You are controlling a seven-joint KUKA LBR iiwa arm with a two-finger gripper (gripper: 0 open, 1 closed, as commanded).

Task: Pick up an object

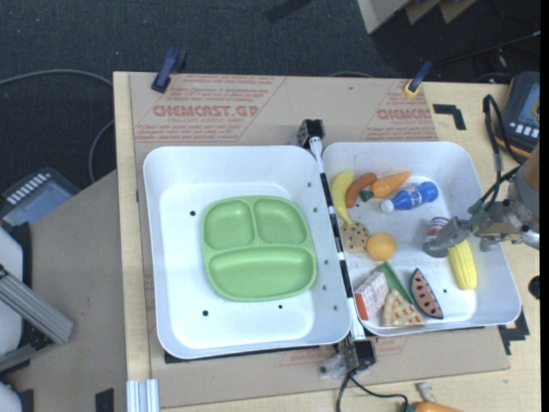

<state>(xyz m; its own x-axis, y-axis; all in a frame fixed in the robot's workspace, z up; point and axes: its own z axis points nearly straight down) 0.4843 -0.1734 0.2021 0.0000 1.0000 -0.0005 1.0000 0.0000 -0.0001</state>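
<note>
The gripper [439, 237] is reaching in from the right edge of the frame and hanging low over the right bin [459, 160], just left of a corn cob [463, 265] lying near that bin's right side; whether it is open or closed cannot be told. Left of it in the same bin, an orange [381, 246], a cookie [352, 235], a banana [342, 196], a carrot [390, 184] and a blue bottle [413, 196] are lying, with a watermelon slice [425, 293] and a waffle [396, 309] sitting toward the lower edge. In the left bin [171, 256], a green divided plate [257, 249] is sitting near the middle.
</note>
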